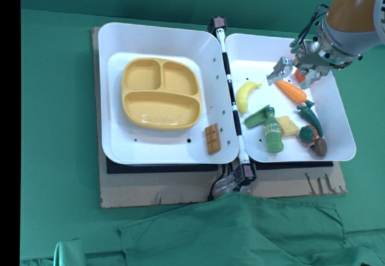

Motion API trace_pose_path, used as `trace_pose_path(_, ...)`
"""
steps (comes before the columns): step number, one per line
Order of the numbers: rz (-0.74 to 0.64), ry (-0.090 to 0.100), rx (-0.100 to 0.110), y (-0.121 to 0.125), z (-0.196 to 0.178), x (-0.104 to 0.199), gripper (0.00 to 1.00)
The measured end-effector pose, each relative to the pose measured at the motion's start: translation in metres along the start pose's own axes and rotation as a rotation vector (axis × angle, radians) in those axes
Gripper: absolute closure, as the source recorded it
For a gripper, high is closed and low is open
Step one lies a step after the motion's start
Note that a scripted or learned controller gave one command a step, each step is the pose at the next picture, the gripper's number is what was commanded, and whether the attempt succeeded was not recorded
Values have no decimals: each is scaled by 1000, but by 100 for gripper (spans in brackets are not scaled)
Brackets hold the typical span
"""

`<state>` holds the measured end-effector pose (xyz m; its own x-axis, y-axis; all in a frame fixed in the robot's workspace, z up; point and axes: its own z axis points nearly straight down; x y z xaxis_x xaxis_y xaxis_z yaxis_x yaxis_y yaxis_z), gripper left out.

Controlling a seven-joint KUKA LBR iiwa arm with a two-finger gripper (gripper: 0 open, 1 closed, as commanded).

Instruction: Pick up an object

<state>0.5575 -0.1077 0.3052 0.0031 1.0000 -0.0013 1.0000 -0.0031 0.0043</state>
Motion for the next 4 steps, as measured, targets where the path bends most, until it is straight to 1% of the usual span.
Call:
trace_pose_path(1, 5, 0, 9, -20, 94, -39, 0)
trace_pose_path(2, 3, -1, -14, -30, 120, -58, 0)
trace_pose_path(3, 4, -9, -25, -28, 105, -60, 100)
trace_pose_path(4, -3, -1, -6, -45, 38, -31, 100)
